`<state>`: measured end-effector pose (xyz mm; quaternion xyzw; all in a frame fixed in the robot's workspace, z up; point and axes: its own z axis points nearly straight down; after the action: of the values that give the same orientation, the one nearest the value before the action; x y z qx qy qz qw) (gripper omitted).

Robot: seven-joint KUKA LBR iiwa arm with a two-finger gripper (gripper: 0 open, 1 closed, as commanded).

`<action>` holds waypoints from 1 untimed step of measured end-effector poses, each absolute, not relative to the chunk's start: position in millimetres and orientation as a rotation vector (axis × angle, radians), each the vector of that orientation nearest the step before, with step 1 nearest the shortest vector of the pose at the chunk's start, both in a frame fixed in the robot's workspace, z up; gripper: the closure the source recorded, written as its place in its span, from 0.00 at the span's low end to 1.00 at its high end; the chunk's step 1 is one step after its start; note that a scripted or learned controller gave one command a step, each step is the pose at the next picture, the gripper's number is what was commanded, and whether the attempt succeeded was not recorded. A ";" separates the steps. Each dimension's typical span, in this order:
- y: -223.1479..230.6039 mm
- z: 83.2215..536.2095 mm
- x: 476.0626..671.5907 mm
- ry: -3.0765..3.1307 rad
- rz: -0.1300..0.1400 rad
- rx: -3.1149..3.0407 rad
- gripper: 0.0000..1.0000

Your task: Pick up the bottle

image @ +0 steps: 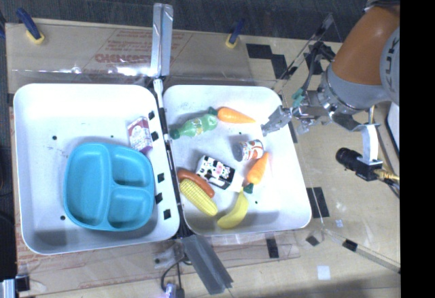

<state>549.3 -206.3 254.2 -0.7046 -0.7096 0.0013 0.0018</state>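
Note:
A green bottle [194, 125] lies on its side in the right bin [289, 211], near that bin's back left corner, with its neck pointing left. My gripper [276, 120] hangs over the bin's right rim, well to the right of the bottle and apart from it. An orange carrot [235, 115] lies between the two. Nothing shows in the gripper.
The right bin also holds a small can [250, 150], a second carrot [256, 169], a cow-patterned box [215, 171], a hot dog [196, 181], a corn cob [198, 196] and a banana [234, 212]. The left bin [34, 106] holds a blue divided plate [109, 186] and a small packet [139, 133].

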 end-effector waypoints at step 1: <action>-131.3 153.6 593.8 -2.001 0.005 -2.415 0.00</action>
<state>593.8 -131.3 153.6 -0.7700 -0.6381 0.0015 0.0026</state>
